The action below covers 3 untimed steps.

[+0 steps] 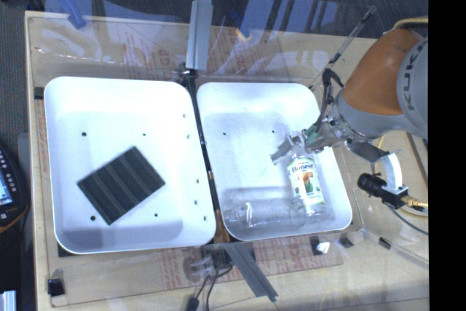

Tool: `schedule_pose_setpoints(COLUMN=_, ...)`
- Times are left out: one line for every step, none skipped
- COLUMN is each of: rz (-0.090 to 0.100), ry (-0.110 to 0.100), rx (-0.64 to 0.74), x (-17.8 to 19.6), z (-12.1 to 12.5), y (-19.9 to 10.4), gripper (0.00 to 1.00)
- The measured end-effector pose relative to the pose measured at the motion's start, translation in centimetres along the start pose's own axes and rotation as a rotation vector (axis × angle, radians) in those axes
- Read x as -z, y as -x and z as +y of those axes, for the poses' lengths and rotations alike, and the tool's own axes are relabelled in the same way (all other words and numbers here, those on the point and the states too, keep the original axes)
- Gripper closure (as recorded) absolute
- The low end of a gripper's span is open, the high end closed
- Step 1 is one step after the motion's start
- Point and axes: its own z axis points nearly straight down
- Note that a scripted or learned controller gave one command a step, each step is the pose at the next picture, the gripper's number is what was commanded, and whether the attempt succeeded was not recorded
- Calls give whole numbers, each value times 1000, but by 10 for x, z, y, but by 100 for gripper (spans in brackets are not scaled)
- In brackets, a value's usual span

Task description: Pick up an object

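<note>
Small white plastic bottle with a green-and-orange label (306,186) lies in the right white bin (240,102), just under the gripper (291,148); whether its fingers are apart I cannot tell. Probably light, stiff, slippery: grip across the body. A clear plastic bottle (262,211) lies beside it; the left white bin (65,105) holds a dark ribbed slab (121,184).

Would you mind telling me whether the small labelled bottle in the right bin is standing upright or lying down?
Lying down. The labelled bottle rests lengthwise on the right bin floor, its side label facing the camera, just below the gripper.
</note>
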Motion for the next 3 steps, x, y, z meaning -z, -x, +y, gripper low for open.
schedule_pose_setpoints(rz=3, ry=-4, rx=-5, x=-40, z=12, y=2, gripper=0)
schedule_pose_setpoints(rz=3, ry=-4, rx=-6, x=-40, z=12, y=2, gripper=0)
schedule_pose_setpoints(rz=3, ry=-4, rx=-6, x=-40, z=12, y=2, gripper=0)
